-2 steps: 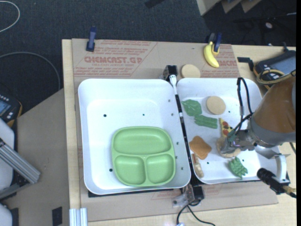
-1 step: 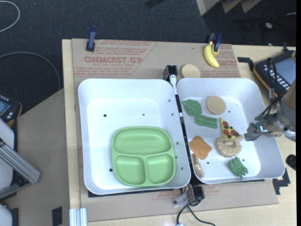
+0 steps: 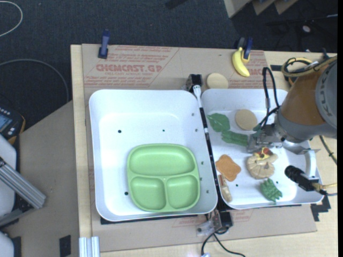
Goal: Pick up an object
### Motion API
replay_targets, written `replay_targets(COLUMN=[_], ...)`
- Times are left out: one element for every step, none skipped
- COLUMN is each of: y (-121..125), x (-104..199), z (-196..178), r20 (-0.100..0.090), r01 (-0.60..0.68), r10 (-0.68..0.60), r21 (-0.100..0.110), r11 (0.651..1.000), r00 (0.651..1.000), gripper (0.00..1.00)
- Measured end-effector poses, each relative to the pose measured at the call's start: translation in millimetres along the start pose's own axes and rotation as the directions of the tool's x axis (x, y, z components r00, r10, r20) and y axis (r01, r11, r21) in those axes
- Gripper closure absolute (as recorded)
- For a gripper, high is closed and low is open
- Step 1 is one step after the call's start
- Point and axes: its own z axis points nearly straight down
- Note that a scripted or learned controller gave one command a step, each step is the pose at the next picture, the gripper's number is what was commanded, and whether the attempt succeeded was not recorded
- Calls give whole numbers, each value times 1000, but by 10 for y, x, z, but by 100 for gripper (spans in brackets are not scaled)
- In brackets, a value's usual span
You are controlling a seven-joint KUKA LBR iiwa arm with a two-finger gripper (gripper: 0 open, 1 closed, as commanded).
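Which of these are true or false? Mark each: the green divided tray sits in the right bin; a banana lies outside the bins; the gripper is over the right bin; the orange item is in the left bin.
1. The green divided tray sits in the right bin. False: it lies in the left bin.
2. A banana lies outside the bins. True.
3. The gripper is over the right bin. True.
4. The orange item is in the left bin. False: right bin.

A green divided tray lies in the left bin, while the gripper hangs over toy food in the right bin.
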Motion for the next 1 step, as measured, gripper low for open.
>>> replay_targets(y=[-6], x=[-26], z=[-162], r20=[2], r01=[-4], r10=[4], r21=[-4], r11=[1000], r00=[1000], gripper=[100])
